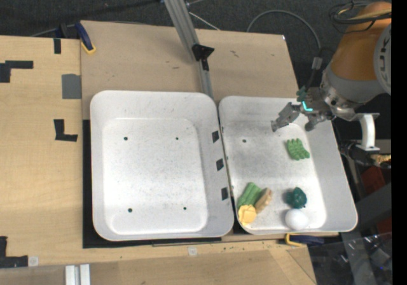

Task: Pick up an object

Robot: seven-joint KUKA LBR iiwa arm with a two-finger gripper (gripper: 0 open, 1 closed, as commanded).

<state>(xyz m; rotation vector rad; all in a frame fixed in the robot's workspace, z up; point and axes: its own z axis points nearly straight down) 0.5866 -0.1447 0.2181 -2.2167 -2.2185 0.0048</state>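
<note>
The end effector [297, 118] hangs open above the right bin's [254, 150] upper area, gripping nothing. Below it lie a green ridged toy [296, 149], a corn cob [252, 201], a dark green lump [295, 198] and a white ball [296, 219]. The left bin [152, 163] adjoins it on the table [38, 182].

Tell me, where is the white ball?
The white ball sits in the right bin, near its front right corner, just below the dark green toy.

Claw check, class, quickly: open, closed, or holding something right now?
Claw: open, holding nothing, above the right bin near its far end.
</note>
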